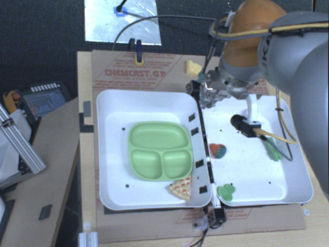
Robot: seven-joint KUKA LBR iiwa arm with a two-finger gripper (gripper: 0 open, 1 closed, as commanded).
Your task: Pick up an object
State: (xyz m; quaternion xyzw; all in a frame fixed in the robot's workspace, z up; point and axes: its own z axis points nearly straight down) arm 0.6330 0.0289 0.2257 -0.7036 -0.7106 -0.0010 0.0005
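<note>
The grey arm with an orange band [288, 50] is reaching in from the right and bending down over the far end of the bins. It is filling the upper right of the camera view. Its wrist is pointing downward and leaning slightly towards the divider.

The shallow white left bin [110, 153] is holding a pale green divided plastic plate [159, 149]. The shallow white right bin [257, 181] is lying just beside it, under the arm.

The gripper [204, 94] is hanging over the far end of the wall shared by the bins. Whether it is open or closed I cannot tell, as it is showing only as a dark cluster there.

A tan triangular pizza-slice toy [181, 188] is resting in the left bin's near right corner, touching the plate's edge. A slim green pod-shaped toy [272, 149] is lying in the right bin, its long axis running from far-left to near-right.

The likeliest target is the small round red and blue toy [217, 151]. It is sitting in the right bin just beside the divider, nearer the camera than the gripper and apart from it. It has no clear long axis, so any approach angle should be serving. A small lumpy green toy [225, 191] is lying farther off, at the near edge.
</note>
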